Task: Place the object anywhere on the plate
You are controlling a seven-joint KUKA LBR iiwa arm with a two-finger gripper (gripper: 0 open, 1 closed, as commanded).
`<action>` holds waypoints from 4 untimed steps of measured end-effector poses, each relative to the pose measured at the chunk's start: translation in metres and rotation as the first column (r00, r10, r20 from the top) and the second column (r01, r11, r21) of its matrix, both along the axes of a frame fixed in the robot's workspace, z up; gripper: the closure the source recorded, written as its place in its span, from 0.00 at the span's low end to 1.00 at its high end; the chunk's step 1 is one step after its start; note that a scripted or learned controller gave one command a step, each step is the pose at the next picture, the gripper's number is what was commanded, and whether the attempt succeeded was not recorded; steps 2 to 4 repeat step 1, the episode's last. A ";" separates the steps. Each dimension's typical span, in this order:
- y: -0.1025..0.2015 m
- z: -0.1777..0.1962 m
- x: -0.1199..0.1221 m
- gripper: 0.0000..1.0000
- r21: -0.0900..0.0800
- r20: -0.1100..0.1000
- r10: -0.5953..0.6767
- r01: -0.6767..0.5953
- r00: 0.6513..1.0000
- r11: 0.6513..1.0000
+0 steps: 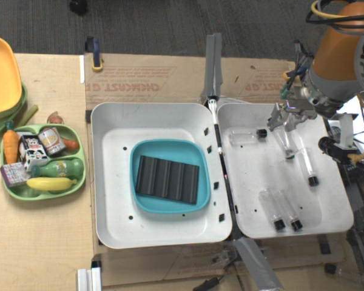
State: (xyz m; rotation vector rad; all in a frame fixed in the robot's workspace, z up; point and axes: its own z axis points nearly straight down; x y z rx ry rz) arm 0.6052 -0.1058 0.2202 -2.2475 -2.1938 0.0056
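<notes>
You are looking down on two shallow white bins on a cardboard-covered tabletop (151,80). In the left white bin (109,162), a dark grey ribbed rectangular block (168,178) lies flat on a teal rounded-square plate (197,151). The grey arm's gripper (288,115) hangs over the upper part of the right white bin (327,214); whether it is wide or narrow, you cannot tell. Clear plastic tubes with black caps (307,167) lie scattered in that bin. A green tray of toy food (42,162) sits at far left.
</notes>
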 end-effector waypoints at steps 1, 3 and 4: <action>0.000 0.000 0.000 0.00 0.000 0.000 0.000 0.000 1.000 1.000; 0.000 0.000 0.000 0.00 0.000 0.000 0.000 0.000 1.000 1.000; 0.000 0.000 0.000 0.00 0.000 0.000 0.000 0.000 1.000 1.000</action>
